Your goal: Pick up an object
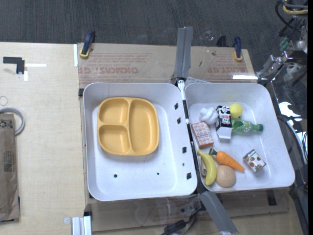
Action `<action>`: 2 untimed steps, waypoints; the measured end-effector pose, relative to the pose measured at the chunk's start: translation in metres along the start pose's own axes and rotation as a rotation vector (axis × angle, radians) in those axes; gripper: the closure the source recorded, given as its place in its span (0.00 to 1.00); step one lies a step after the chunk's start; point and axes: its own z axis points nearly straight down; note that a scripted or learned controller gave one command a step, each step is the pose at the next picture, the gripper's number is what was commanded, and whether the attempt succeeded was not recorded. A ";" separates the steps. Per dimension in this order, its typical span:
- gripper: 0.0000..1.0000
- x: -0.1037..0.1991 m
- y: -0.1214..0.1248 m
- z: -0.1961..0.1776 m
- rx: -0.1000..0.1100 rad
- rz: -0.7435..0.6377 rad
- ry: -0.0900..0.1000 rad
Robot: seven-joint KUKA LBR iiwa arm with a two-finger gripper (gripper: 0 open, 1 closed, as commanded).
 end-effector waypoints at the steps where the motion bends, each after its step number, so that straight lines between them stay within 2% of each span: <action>1: 0.00 0.028 -0.020 0.077 -0.001 -0.039 -0.001; 2: 0.00 0.084 -0.057 0.191 0.000 -0.125 0.000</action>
